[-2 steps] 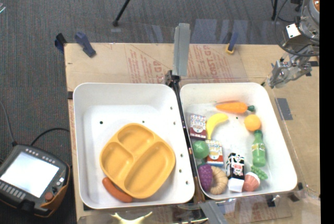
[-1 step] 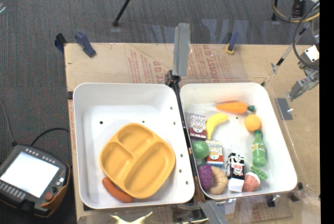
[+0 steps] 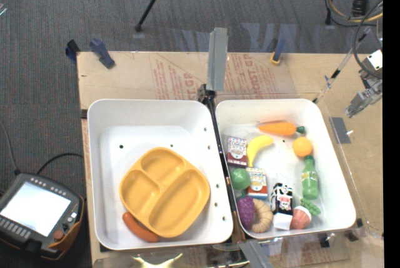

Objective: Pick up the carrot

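The carrot (image 3: 277,129) is orange with a small green top pointing right. It lies on its side at the far end of the right bin (image 3: 331,135), just beyond the banana (image 3: 259,148) and the orange (image 3: 302,147). Nothing touches it from above. Part of the gripper (image 3: 365,100) shows at the right edge of the camera view, over the bench outside the right bin, well to the right of the carrot and farther back. Most of the arm is cut off there.
The right bin also holds a green bottle (image 3: 309,178), small cartons (image 3: 257,184), a green fruit (image 3: 240,178), grapes (image 3: 247,210) and other toy food. In the left bin (image 3: 103,135) are a yellow divided plate (image 3: 164,192) and a sausage (image 3: 140,227).
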Robot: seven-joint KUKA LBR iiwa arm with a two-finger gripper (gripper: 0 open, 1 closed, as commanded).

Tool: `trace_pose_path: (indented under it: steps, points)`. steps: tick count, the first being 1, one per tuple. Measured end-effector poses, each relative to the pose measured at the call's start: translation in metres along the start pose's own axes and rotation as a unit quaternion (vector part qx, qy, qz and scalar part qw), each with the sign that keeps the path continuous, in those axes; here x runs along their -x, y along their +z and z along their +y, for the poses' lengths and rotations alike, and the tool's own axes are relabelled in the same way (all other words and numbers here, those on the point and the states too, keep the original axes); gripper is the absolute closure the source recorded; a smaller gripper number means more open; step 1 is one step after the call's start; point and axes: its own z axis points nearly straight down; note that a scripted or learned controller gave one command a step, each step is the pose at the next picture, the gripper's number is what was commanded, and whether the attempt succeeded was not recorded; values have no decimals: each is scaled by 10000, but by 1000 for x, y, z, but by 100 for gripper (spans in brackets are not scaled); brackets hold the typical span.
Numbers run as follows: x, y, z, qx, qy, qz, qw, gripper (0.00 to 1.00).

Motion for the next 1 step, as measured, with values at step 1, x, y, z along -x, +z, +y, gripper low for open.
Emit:
trace_pose_path:
  steps: [1]
  points:
    - [57, 23, 13, 24, -2168, 20, 9762, 100]
